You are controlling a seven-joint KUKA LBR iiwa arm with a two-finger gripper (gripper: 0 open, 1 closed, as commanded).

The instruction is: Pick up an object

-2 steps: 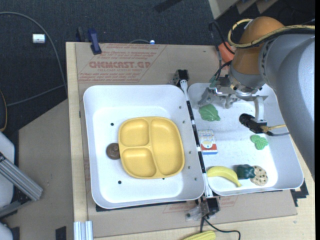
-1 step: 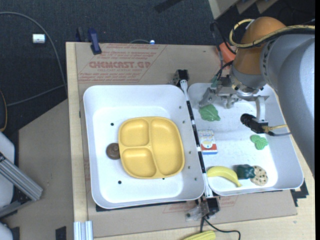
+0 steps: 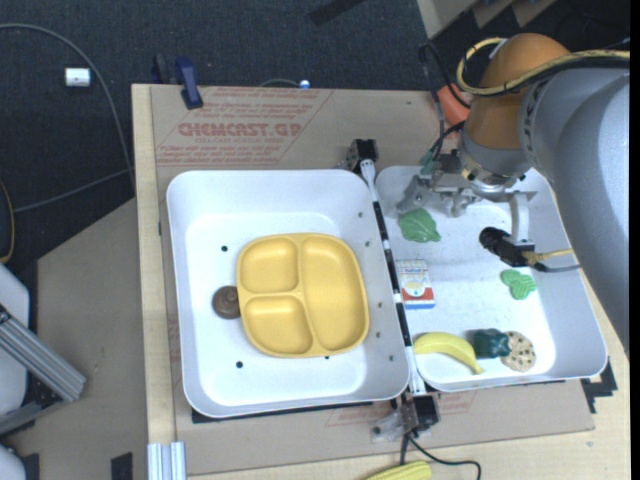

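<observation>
I've got the gripper (image 3: 437,190) low in the right bin's (image 3: 560,353) far-left corner, just above the green leafy piece (image 3: 420,227). I can't tell its state or whether it holds anything. So close to the wall, it may clip the rim or shove the piece aside.

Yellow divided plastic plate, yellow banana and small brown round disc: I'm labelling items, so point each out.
Yellow divided plastic plate (image 3: 300,295), camera view, central ridge.
Yellow banana (image 3: 447,349), camera view, mid-curve.
Small brown round disc (image 3: 225,302), camera view, exposed left part.

We look down from one fixed camera above the bench (image 3: 250,118), at a slant; both white bins (image 3: 190,268) lie in frame, moderately near; the arm (image 3: 570,98) enters from our right.
</observation>
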